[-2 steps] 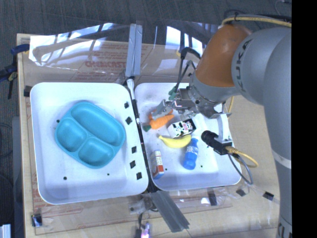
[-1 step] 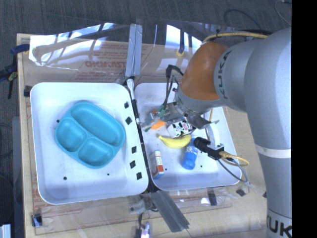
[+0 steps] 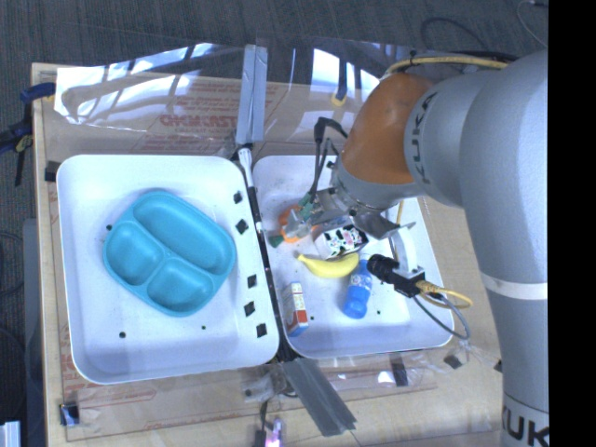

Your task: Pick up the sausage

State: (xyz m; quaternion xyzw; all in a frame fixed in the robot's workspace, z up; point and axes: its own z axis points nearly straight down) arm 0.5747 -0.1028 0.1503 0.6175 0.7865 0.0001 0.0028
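The desk (image 3: pixel 112 91) carries two white bins side by side. The left bin (image 3: pixel 79 333) holds a blue plate (image 3: pixel 168 250) with three compartments, lying flat near the bin's middle. The right bin (image 3: pixel 372 343) holds all the small things. Nearest its left wall lies an orange piece with a green end (image 3: pixel 282 233), tilted. Toward the front of that bin, close to the same wall, lies the sausage (image 3: pixel 296 307), a short stick, pale above and red at its near end, resting on the bin floor apart from the other things. The gripper (image 3: pixel 318 214) hangs low over the bin's far left part, just above the orange piece and well away from the sausage; the wrist covers it, so I cannot tell whether it is open or closed. Just right of it a black-and-white object (image 3: pixel 342 240) touches a yellow banana (image 3: pixel 328 266). A blue bottle (image 3: pixel 357 296) lies beside the banana's right end. The grey arm (image 3: pixel 475 128) reaches in from the right.
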